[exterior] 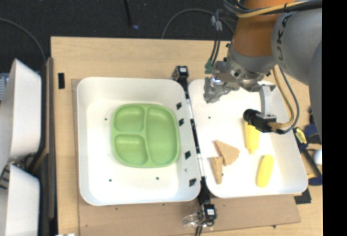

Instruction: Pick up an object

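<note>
Dark floor with loose cables surrounded a wooden bench (135,50), and on it we saw two shallow white bins side by side. We found a green divided plate (145,134) lying flat near the middle of the left bin (89,121), apart from every wall.

We counted four things in the right bin (287,183), all in its near half. A tan wedge (227,152) lay near the middle, and a second tan piece (216,169) lay just beside it toward the near edge, close to the divider between the bins; whether the two touched we could not tell. A yellow piece (251,137) lay toward the right edge, its far end under a black fitting on the arm's cable. Another yellow piece (264,170) lay near the near right corner, apart from the rest.

We saw the arm (260,23) reaching in from the right, its orange band above the wrist. The gripper (214,90) pointed down over the far left corner of the right bin, well apart from all four things. Nothing showed between its fingers, and whether they were spread or closed we could not tell.
</note>
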You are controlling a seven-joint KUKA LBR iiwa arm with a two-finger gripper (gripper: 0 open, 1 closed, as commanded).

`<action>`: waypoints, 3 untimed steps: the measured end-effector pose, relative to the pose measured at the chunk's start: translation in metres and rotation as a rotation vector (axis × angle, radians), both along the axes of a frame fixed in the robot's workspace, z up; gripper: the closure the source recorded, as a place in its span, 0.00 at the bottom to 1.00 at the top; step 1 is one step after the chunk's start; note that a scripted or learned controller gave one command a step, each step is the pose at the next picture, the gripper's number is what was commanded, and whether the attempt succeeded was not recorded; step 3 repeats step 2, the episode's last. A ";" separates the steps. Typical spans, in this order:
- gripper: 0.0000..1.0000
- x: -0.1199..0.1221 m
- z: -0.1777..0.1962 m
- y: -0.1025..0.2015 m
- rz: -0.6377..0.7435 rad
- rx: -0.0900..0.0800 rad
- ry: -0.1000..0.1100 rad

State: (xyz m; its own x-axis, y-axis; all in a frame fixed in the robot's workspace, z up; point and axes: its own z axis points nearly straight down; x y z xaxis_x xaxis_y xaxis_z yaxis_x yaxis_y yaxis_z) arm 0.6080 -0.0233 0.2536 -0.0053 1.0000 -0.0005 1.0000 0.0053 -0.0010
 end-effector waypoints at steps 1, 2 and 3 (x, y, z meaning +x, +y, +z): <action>1.00 -0.006 -0.004 0.057 0.002 0.002 -0.001; 1.00 -0.031 0.001 0.107 0.003 0.002 0.000; 1.00 -0.031 0.001 0.107 0.003 0.002 0.000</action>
